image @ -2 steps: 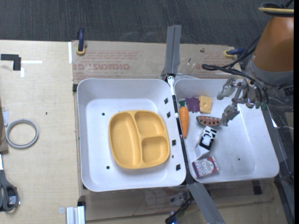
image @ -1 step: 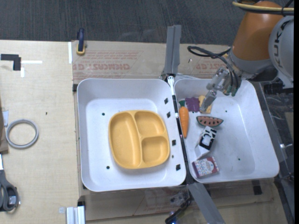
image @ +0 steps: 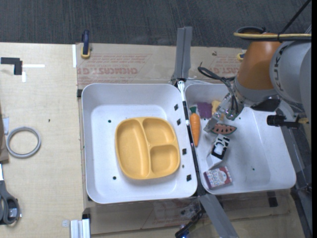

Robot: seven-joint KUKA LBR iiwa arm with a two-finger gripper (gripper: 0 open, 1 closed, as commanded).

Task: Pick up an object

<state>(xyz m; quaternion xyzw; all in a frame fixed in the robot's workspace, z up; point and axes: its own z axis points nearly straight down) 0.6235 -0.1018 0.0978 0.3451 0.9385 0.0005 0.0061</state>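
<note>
Wooden bench (image: 44, 98) bears two white bins (image: 94, 148) (image: 277, 167), tape ring (image: 22, 142), scissors (image: 9, 207)

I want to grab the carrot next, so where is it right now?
The carrot lies in the right bin, along its left wall beside the divider, with the purple piece just upper right of it.

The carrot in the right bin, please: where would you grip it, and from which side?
Probably across the middle of the carrot, coming straight down. It lies flat and lengthwise beside the bin's left wall, green top away from the camera, so the fingers should close across its narrow width, though the wall leaves little room on that side.
</note>
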